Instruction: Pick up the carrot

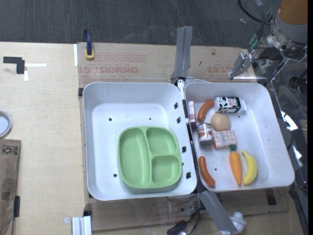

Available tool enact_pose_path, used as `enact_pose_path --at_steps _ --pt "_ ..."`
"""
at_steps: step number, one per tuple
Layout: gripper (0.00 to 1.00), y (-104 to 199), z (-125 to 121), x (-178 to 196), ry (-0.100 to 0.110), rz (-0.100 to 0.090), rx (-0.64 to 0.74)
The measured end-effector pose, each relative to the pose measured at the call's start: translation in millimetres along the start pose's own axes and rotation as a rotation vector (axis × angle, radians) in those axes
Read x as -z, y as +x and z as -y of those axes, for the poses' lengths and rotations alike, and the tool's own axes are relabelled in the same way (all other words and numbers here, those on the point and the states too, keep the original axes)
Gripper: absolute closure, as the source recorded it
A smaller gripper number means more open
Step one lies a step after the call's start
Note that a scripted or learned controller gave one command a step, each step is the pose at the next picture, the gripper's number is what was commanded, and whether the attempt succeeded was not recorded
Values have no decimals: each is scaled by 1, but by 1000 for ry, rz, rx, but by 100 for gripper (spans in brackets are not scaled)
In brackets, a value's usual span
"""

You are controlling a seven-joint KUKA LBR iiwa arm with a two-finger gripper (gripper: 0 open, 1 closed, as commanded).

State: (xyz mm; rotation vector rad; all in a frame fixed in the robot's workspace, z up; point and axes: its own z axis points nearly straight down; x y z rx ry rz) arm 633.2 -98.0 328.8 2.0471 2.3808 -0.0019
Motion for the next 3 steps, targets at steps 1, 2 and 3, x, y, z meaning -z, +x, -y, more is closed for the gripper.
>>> enact_pose_path --at_steps 1,2,3 --pt "0 32 61 -138 3 -2 56" --pt "0 59 72 -138 4 -3 -72" --pt "0 15 141 -214 3 -3 67"
